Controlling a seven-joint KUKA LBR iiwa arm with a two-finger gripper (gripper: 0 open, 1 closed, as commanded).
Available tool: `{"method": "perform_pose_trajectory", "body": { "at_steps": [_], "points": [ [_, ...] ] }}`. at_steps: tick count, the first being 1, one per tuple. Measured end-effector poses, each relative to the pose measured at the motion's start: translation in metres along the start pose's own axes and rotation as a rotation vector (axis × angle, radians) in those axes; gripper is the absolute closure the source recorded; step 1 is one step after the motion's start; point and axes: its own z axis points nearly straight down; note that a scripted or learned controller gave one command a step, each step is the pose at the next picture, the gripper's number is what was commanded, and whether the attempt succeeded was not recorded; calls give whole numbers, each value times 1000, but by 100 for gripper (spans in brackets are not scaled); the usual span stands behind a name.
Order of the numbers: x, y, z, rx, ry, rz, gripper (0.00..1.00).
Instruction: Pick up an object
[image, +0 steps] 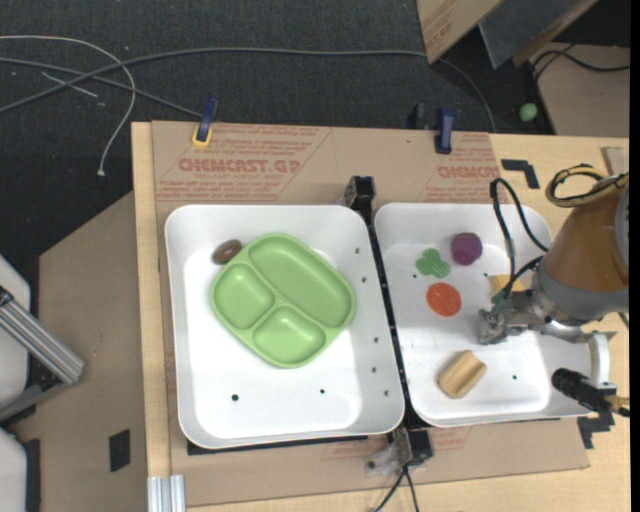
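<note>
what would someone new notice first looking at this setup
Probably the light green divided plate in the left bin, with a small brown object beside its upper-left rim. Next, the arm's pincer low over the right bin, among a purple piece, an orange-red piece and a tan block.

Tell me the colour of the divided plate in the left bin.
Light green: the divided plate shows clearly in the camera view.

Around the cardboard-covered bench (300, 150)

Two blue clamps, one (206, 121) left and one (444, 130) right, grip the bench's far edge. Grey cables (80, 75) loop on the dark floor beyond that edge, near a cardboard box (455, 25) and a small green ball (527, 112). An aluminium rail (35, 335) lies off its left side.
</note>
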Motion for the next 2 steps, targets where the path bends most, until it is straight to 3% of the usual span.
{"method": "perform_pose_trajectory", "body": {
  "at_steps": [1,2],
  "points": [
    [-1,2,-14,-6,-2,1,100],
    [-1,10,-60,-10,-5,-2,100]
  ]
}}
